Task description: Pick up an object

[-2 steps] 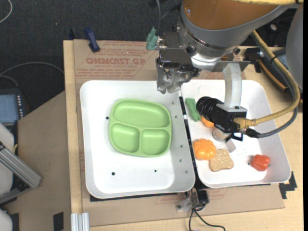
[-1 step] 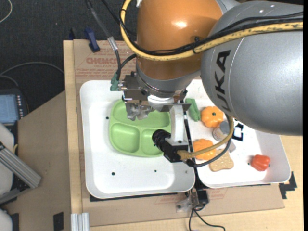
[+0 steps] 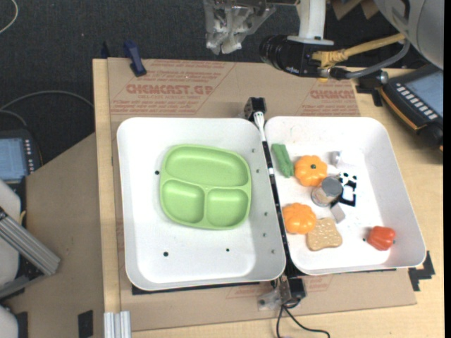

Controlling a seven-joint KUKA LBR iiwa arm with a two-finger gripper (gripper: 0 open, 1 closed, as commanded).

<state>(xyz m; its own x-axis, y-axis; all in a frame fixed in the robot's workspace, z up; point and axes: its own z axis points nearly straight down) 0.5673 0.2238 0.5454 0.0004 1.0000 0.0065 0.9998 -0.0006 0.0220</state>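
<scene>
Raised at the top edge of the view, the tool (image 3: pixel 227 30) hangs over the dark floor beyond the bench (image 3: pixel 176 90), well apart from both bins; nothing shows between its pale fingers, and whether they stand apart or together cannot be told.

Objects to pick lie in the right bin (image 3: pixel 402 210). A green stick (image 3: pixel 282 159) lies near its left wall, with an orange pumpkin (image 3: pixel 311 170) just beside it. Below sits a round grey can (image 3: pixel 327 191), touching a black-and-white piece (image 3: pixel 348 188). A second orange pumpkin (image 3: pixel 299 218) lies nearer the front, touching a tan cracker (image 3: pixel 324 236). A red pepper (image 3: pixel 381 238) rests apart, near the right front corner.

In the left bin (image 3: pixel 134 189) a green divided plate (image 3: pixel 205 186) lies flat.
</scene>
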